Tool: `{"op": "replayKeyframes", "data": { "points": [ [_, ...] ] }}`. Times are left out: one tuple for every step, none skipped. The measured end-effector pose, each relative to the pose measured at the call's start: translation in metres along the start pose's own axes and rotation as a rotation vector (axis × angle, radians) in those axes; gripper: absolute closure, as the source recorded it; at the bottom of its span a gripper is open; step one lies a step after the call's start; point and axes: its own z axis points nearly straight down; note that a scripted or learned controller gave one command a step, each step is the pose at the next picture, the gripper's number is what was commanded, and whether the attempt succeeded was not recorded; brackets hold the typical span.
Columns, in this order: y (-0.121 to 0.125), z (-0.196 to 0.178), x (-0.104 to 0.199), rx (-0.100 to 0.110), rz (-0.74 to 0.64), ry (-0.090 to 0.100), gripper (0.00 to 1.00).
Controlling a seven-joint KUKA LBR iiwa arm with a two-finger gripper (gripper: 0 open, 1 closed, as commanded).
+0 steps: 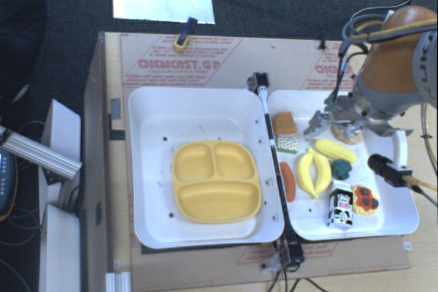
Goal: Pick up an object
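Claw (pixel 328 121), grip state indeterminate, hovers low over right bin (pixel 408 215) near corn (pixel 335 149); approach step, descent and closing next.

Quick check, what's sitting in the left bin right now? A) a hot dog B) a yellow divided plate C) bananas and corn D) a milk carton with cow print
B: the yellow divided plate lies alone in the left bin; the bananas, corn, cow-print carton and hot dog all lie in the right bin.
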Motion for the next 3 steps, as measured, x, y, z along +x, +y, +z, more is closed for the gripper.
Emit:
{"op": "replayKeyframes", "data": {
  "points": [
    [-0.024, 0.102, -0.002, 0.002, 0.002, 0.0, 0.0],
    [-0.023, 0.091, -0.002, -0.002, 0.001, 0.0, 1.0],
    [-0.028, 0.01, 0.043, -0.002, 0.0, 0.0, 1.0]
  ]
}}
